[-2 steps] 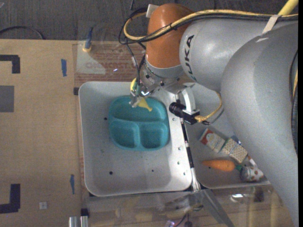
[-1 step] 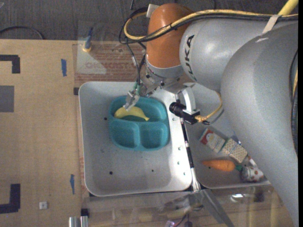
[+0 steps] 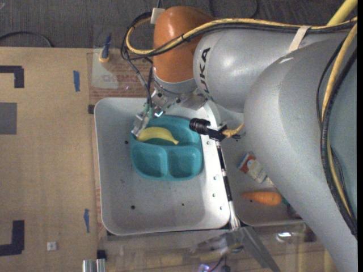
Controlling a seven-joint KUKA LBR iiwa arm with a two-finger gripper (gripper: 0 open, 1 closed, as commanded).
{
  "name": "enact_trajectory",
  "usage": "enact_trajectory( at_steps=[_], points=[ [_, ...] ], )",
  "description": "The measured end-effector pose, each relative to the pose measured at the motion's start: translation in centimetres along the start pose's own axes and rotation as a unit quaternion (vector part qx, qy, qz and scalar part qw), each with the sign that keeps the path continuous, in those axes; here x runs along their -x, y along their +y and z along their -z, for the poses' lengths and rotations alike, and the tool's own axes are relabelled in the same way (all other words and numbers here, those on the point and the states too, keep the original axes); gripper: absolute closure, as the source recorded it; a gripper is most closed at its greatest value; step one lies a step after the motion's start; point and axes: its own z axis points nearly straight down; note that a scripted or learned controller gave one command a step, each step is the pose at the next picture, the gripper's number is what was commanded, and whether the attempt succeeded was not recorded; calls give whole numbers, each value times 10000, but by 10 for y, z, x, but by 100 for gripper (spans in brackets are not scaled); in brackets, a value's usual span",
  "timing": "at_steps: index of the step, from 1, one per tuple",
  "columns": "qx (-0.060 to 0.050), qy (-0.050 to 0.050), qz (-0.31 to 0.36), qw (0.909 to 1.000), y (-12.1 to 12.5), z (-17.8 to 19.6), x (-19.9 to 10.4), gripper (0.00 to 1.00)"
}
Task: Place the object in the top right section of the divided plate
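I see the banana (image 3: 158, 135) lying in the divided plate (image 3: 168, 169)'s large section, with the gripper (image 3: 143, 122) at the plate's upper-left rim, so I judge a straight lift best, though I cannot tell its state.

We see two shallow white bins side by side on the surface (image 3: 45, 152). In the right bin (image 3: 258, 214) lie an orange carrot (image 3: 262, 197) and, just beside it, a small white-and-red packet (image 3: 252, 168). The left bin (image 3: 164, 205) shows a few dark specks. Blue tape strips (image 3: 76, 81) and black corner marks (image 3: 16, 75) sit on the surface.
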Motion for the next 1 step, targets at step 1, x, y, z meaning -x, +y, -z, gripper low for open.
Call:
enact_trajectory(
  at_steps=[1],
  points=[
    [30,-10,-18,10000,0,11,2,100]
  ],
)
